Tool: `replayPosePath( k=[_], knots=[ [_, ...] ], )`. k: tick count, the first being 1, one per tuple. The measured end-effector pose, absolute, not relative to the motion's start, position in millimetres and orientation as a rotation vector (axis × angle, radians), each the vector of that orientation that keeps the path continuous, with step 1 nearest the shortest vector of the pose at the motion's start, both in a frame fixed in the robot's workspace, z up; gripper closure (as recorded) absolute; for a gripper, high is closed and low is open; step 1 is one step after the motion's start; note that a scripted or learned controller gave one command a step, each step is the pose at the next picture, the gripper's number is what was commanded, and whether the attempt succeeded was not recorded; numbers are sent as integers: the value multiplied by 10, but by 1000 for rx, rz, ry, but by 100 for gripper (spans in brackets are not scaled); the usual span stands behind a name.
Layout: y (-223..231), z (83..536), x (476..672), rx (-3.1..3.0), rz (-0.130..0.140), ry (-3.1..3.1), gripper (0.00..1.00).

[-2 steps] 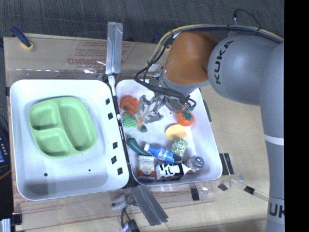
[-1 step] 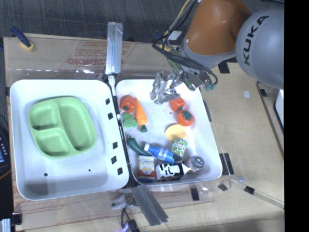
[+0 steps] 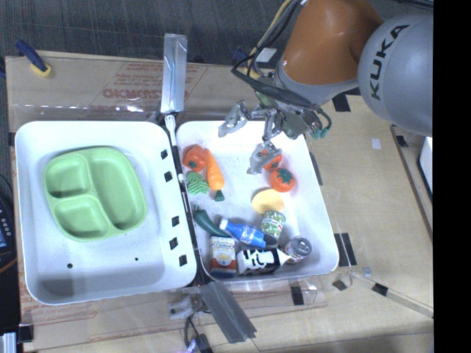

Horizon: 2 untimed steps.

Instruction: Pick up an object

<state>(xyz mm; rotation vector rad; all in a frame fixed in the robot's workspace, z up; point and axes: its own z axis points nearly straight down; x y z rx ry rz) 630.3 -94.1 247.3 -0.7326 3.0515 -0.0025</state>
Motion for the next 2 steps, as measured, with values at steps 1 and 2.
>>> replayPosePath(
  k=[1,2],
  knots=[
    [-560,1921,6478,-1082,2,2950,0],
    [-1239,923,5911,-1191,2,2908,0]
  ],
)
